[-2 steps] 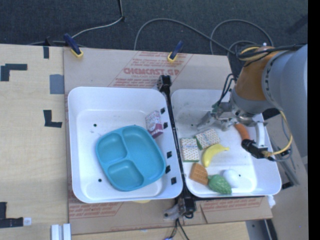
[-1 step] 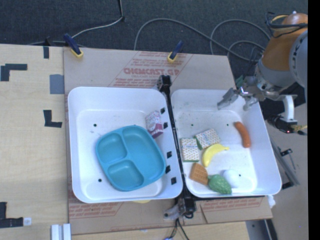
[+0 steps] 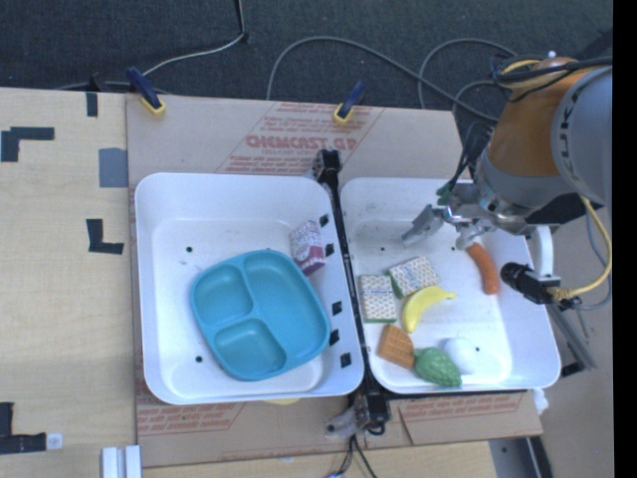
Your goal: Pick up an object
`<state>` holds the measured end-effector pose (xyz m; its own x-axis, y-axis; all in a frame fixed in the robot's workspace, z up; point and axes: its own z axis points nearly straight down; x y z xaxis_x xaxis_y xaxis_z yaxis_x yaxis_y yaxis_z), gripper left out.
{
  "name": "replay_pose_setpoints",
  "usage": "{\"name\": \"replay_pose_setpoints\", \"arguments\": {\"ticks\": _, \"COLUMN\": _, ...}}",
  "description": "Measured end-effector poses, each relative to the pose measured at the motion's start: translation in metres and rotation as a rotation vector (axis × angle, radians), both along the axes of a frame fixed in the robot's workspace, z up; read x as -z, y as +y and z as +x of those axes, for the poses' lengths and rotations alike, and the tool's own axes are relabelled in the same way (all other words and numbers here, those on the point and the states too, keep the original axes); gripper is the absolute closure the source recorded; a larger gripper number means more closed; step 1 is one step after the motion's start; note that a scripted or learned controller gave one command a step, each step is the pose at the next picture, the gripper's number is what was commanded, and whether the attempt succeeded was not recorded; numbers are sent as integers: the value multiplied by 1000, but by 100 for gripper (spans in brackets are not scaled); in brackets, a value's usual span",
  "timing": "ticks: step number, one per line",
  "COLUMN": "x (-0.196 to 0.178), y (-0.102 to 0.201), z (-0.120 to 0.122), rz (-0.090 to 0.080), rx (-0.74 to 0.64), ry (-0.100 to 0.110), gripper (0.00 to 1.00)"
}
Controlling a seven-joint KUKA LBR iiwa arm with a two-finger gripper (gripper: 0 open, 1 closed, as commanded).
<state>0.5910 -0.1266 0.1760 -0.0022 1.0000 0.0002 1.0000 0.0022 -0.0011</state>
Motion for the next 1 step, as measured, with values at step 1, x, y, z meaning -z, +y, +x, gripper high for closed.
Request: {"name": "replay_pose_setpoints", "arguments": {"ticks": 1, "x": 83, "y": 9, "z": -56, "rz": 0, "rx": 1, "ry": -5, "gripper": 0}}
